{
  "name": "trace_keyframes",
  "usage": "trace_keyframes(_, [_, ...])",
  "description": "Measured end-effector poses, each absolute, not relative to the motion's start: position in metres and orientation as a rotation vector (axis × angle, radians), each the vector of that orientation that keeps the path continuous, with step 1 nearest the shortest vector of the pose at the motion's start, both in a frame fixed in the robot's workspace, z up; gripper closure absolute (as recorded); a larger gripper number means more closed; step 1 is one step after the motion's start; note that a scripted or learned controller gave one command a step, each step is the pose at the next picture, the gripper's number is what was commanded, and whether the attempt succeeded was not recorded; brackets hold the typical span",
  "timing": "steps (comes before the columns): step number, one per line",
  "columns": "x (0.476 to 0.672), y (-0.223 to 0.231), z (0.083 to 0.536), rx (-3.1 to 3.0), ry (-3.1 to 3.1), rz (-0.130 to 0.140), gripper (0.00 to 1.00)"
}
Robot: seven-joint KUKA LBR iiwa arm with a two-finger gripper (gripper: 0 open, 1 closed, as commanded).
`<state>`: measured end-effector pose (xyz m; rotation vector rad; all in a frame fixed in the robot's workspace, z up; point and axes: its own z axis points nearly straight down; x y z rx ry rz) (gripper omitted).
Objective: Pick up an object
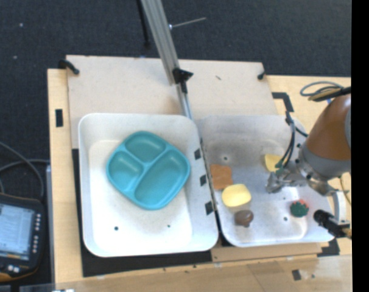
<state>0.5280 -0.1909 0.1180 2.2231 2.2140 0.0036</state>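
Camera view, end effector (276,181) low in right bin (233,132)

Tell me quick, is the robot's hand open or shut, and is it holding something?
Gripper: cannot be told. It sits low in the right bin, just below a yellow piece, and nothing can be seen held in it.

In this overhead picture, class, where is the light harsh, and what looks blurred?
Camera view: the right bin looks washed out near its rim; the claw and small objects are soft, so their edges blur; the teal plate reads clearly; the surrounding floor stays dark.
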Motion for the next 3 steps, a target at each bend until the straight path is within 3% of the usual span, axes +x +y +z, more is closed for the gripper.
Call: trace_keyframes(3, [0.533,-0.201,0.283,2.212,2.219,0.005,1.0])
